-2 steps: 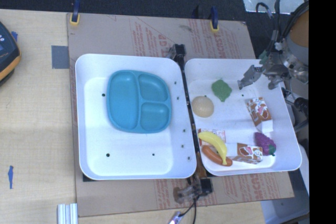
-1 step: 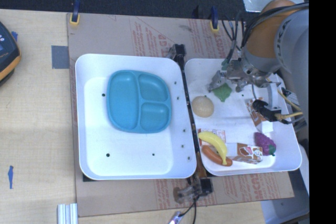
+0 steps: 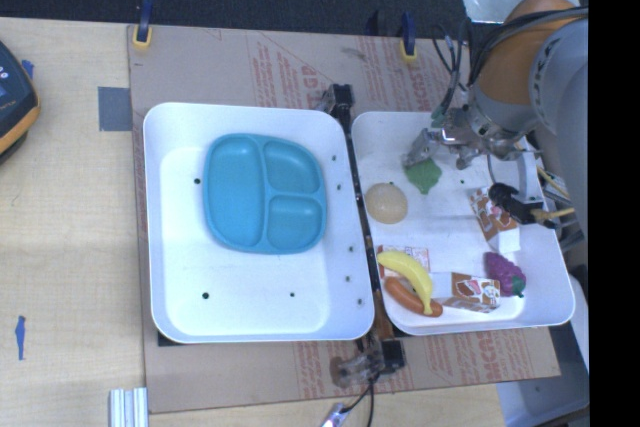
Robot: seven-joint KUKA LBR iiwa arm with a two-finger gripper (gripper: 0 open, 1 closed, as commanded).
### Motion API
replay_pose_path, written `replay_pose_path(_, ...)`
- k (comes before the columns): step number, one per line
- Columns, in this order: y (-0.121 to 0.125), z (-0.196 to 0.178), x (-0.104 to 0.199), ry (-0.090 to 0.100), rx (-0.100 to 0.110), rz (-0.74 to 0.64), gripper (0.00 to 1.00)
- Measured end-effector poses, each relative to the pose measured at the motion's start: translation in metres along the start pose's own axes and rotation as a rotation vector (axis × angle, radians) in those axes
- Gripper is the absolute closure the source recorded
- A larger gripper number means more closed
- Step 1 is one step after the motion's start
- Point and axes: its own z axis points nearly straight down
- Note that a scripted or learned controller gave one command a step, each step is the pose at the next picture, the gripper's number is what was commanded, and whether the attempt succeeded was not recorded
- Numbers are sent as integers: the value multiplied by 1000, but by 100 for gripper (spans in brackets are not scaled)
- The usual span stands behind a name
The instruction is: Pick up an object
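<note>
Far left on the wooden worktop (image 3: 70,245): part of a black and orange device (image 3: 14,105), cut by the frame edge. Just right of it, a grey tape patch (image 3: 114,108) at the edge of a brown cardboard sheet (image 3: 260,65) clamped at its far side.

On the cardboard, two shallow white bins side by side, touching along their inner rims. In the left bin (image 3: 180,305): a blue divided plate (image 3: 265,192) with three compartments, lying flat toward the far half.

In the right bin (image 3: 450,260), from left to right: a round beige ball-like item (image 3: 386,203) near the inner rim; nearer the camera, a yellow banana (image 3: 410,274) lying across a white card, with an orange-red sausage-shaped toy (image 3: 410,296) touching its near side; a small green piece (image 3: 424,175) toward the far end; a flat brown and white packet (image 3: 475,290) by the near rim; another brown and white packet (image 3: 492,213) further back; a purple grape-like toy (image 3: 505,272) by the right rim.

Above the bin's far end, the claw (image 3: 440,147) (grey metal, pointing left and down), hanging just over the green piece, one finger tip right beside it; contact not clear. Finger gap impossible to judge from this angle, so open or closed cannot be told. Behind it, to the right, the grey arm (image 3: 555,85) with its orange band.
</note>
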Motion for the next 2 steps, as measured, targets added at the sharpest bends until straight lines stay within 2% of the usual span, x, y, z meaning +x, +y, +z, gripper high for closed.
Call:
replay_pose_path(1,0,0,41,0,4,-3,0)
replay_pose_path(2,0,0,4,0,0,1,0)
